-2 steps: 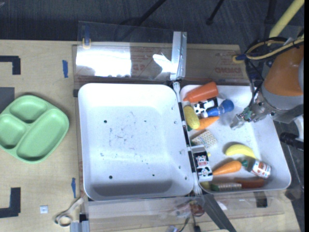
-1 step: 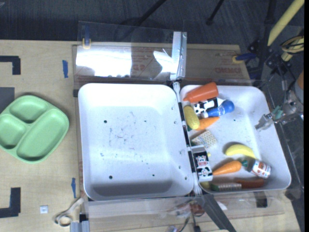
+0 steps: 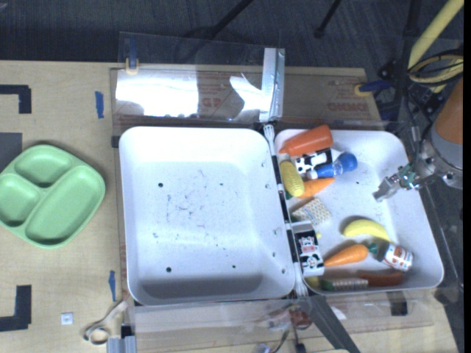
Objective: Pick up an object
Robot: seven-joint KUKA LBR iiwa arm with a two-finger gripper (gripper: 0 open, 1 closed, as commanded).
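Hovering at the right bin's (image 3: 397,142) edge, the gripper (image 3: 388,187) has lifted nothing yet; whether its fingers are parted or clenched cannot be told.

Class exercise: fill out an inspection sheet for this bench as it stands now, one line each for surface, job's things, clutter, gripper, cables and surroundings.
Surface: wooden bench bearing left bin and right bin, side by side.
Job's things: in the right bin, banana, carrot, orange bottle, corn cob and other small items.
Clutter: green divided plate left of the bins; clear plastic sheet behind them.
Gripper: gripper over the right bin's right part, nothing seen between its fingers.
Cables: yellow cable at upper right.
Surroundings: dark floor, stand legs.
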